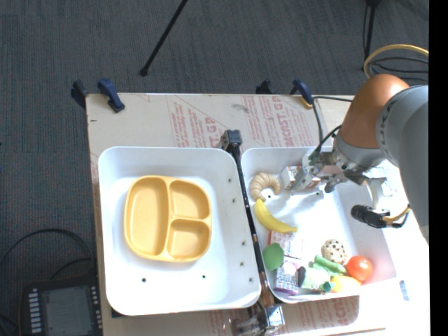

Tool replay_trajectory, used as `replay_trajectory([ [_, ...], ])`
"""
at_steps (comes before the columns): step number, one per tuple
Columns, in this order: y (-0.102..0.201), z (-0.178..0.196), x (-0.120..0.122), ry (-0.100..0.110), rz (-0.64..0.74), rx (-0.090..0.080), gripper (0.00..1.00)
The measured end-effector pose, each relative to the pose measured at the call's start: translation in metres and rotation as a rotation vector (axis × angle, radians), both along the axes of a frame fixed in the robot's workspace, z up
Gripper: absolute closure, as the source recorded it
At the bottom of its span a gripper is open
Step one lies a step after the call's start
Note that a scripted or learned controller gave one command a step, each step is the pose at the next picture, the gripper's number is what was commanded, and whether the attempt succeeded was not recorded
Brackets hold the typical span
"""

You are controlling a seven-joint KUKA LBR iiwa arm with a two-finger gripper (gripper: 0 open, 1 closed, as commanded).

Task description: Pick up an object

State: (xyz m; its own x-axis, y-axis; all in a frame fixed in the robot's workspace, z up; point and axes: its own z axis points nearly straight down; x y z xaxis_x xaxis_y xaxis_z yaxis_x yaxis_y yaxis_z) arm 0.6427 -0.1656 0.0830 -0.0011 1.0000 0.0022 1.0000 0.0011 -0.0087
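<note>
Near edge of the right bin (348, 301): a cluster of small objects, namely a green piece (273, 255), a purple-and-white packet (288, 278), a green vegetable (327, 264), a speckled cookie (334, 249), a tomato (359, 267) and a yellow piece (341, 283), lying close together, several touching. Above them, a banana (271, 218) lies slantwise near the bin's left wall. Just beyond it, a croissant (264, 183) rests at the bin's far left corner. The gripper (302, 179) hangs over the far part of the bin, just right of the croissant; nothing is seen held in it. The grey arm (402, 128) with its orange band (369, 110) enters from the right. The left bin (112, 166) holds a yellow divided tray (168, 218), lying flat near its centre. Both bins sit on a cardboard sheet (203, 117) fixed by blue clamps (110, 93) at the far edge.
</note>
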Motion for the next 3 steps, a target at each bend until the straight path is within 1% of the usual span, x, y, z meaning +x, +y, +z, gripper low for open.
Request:
replay_trajectory([
  [1, 0.0, 0.006, 0.0, 0.005, 0.002, 0.001, 1.0],
  [2, 0.0, 0.006, 0.0, 0.005, 0.002, 0.001, 0.0],
  [3, 0.047, 0.004, -0.063, -0.005, -0.002, 0.0, 0.0],
])
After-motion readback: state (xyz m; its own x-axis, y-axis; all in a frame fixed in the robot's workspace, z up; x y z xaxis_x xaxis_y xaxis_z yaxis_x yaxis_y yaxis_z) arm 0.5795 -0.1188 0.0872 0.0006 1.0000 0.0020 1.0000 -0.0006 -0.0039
